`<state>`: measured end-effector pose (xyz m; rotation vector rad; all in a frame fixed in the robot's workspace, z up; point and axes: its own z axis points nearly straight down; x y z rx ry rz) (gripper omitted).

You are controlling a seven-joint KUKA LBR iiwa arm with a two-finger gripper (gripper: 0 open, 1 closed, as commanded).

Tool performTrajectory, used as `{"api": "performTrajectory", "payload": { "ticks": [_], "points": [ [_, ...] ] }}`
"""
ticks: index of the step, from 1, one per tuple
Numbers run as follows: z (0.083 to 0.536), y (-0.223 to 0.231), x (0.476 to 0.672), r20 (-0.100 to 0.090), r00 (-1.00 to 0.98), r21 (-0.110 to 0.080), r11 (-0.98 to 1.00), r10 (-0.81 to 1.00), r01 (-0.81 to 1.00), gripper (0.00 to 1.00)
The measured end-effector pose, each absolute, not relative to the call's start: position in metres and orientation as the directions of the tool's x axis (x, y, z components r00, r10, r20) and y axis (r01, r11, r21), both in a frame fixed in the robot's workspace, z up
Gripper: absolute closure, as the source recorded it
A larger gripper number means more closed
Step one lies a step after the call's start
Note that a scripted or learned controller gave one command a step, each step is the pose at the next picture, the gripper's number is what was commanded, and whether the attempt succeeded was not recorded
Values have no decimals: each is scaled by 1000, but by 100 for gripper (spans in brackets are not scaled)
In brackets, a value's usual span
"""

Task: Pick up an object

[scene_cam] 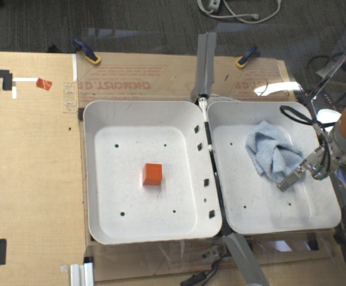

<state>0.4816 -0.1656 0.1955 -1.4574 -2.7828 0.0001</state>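
Note:
An orange-red cube (152,174) sits near the middle of the left bin (101,219). A crumpled light-blue cloth (271,149) lies in the right bin (244,219), toward its far right part. My gripper (288,181) reaches in from the right and sits low at the cloth's near right edge, its grey fingers touching or just beside the fabric. Whether any cloth is between the fingers is hidden.
A grey divider strip (205,70) runs between the bins. Clamps (87,51) hold cardboard behind them. A wooden board (24,177) lies left of the bins. Cables (298,113) trail over the right bin's far corner.

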Motion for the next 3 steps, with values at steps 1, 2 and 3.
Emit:
{"api": "performTrajectory", "payload": {
  "ticks": [1,2,3],
  "points": [
    [98,-148,506,0,-699,1,699,715,715,0],
    [107,-149,507,-1,-697,1,697,718,718,100],
    [195,-118,579,-3,-729,2,729,685,685,100]
  ]
}}
